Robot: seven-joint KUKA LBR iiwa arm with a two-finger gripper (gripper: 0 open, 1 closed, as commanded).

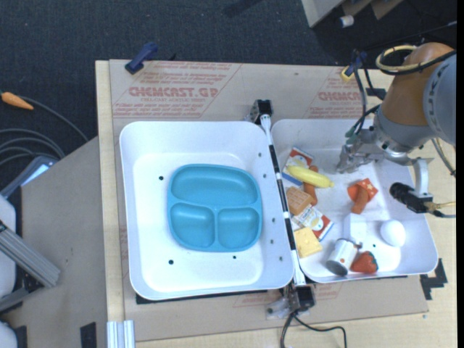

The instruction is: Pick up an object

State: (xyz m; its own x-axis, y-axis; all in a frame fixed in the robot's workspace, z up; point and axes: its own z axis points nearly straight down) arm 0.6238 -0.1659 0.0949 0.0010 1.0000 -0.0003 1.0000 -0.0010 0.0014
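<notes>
The banana (308, 175) lies in the right bin (428, 246) beside a carton (362, 192), an egg (393, 232) and a can (339, 255), none lifted. The end effector (349, 158) hangs low just right of the banana; whether it is spread, I cannot tell. The grasp remains undone. The left bin (138, 194) holds a blue tray (214, 207).

Dark carpeted floor (87, 20) around a pale wooden surface (210, 93) printed with red lettering. Grey cables (29, 143) lie at left; a blue clamp (141, 57) sits on the surface's far corner.
</notes>
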